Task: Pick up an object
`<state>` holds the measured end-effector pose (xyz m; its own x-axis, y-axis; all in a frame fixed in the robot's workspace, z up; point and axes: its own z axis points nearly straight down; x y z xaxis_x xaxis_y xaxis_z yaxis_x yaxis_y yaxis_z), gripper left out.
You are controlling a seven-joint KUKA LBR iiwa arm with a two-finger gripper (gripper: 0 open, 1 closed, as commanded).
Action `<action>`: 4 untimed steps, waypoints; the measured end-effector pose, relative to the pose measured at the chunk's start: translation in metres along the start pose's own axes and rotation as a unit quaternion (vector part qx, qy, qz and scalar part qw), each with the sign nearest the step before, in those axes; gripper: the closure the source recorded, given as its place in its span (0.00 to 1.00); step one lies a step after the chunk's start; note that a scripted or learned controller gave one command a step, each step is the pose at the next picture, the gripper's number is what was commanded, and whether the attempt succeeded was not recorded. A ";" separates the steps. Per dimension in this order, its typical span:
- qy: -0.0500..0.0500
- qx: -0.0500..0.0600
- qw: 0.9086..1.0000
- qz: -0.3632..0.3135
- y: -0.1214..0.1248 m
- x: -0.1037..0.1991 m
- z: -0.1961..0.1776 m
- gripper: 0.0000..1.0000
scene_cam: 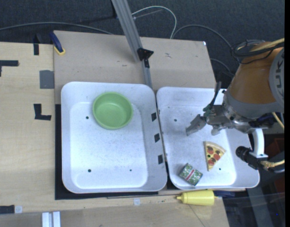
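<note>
On the bench lie two white bins: the left bin [74, 126] holds one green bowl [112, 110], the right bin [178, 103] one pizza slice [213, 155] and one small green packet [190, 174], its label too blurred to read. The gripper [205, 125] hovers above the right bin, fingers spread, grasping nothing. One yellow bottle [197, 198] lies beside the bin's front rim.

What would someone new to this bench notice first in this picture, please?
Probably the green bowl, alone near the back of the left bin. Next, the grey and orange arm reaching in from the right, its gripper over the right bin. In that bin's front part lie a pizza slice and a small green packet, with a yellow bottle lying just outside its front edge.
</note>
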<state>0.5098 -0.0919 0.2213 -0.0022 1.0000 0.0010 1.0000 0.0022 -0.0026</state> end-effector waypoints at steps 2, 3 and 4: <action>0.000 0.003 1.000 0.001 -0.010 -0.005 0.056 0.00; 0.000 0.004 1.000 0.001 -0.016 0.002 0.118 0.00; -0.001 -0.001 1.000 0.001 -0.016 0.002 0.132 0.00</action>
<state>0.4938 -0.0900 0.0895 -0.0005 1.0000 -0.0006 1.0000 0.0005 -0.0009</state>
